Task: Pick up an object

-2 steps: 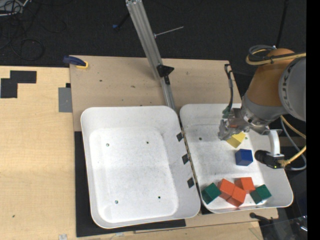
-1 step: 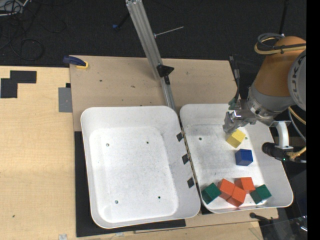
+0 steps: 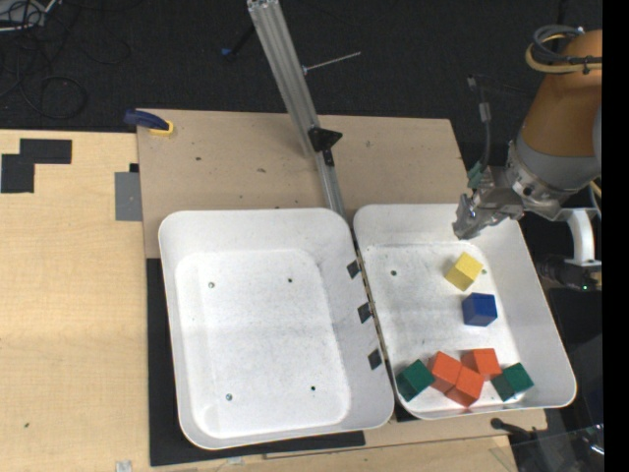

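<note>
hovering over the far edge of the right shallow white bin [image 3: 550,362], the grey two-finger gripper [image 3: 470,219] carries nothing that i can see, and whether it is open or closed i cannot tell. nothing is lifted, so the whole pick looks left to do. this bin holds a yellow cube [image 3: 464,270] nearest the gripper, a blue cube [image 3: 480,309], and orange blocks [image 3: 462,374] with green blocks [image 3: 512,381] clustered at its near edge.

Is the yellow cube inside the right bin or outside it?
Inside: the yellow cube rests on the right bin's white floor.
</note>
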You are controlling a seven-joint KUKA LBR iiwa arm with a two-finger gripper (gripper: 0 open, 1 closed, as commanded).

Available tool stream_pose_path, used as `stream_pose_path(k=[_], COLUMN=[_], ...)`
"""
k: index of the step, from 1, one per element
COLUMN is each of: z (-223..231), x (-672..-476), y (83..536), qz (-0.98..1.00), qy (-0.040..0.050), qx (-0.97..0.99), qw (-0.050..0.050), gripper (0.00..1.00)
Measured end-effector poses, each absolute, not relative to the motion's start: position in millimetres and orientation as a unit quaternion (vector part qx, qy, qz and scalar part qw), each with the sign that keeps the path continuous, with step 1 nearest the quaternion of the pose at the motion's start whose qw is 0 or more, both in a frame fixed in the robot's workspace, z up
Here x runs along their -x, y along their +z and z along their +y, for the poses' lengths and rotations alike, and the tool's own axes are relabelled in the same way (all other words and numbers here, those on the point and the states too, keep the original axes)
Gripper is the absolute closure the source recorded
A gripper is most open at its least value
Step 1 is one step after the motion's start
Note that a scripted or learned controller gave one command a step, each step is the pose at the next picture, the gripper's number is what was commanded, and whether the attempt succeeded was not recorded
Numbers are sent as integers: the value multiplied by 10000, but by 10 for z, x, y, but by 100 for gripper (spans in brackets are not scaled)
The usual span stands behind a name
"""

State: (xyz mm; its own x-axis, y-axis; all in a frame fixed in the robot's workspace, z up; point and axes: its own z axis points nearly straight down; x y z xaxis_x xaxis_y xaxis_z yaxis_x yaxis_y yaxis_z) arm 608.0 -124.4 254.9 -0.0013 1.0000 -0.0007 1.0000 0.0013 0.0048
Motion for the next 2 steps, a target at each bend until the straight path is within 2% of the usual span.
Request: stream_pose_path(k=[1, 2], z=[-1259, -715], x=[-6084, -6074], y=[2890, 2699], qz=[7075, 7086], qy=[5, -6], qx=[-7067, -7056], qw=[7, -23], gripper=[100, 100])
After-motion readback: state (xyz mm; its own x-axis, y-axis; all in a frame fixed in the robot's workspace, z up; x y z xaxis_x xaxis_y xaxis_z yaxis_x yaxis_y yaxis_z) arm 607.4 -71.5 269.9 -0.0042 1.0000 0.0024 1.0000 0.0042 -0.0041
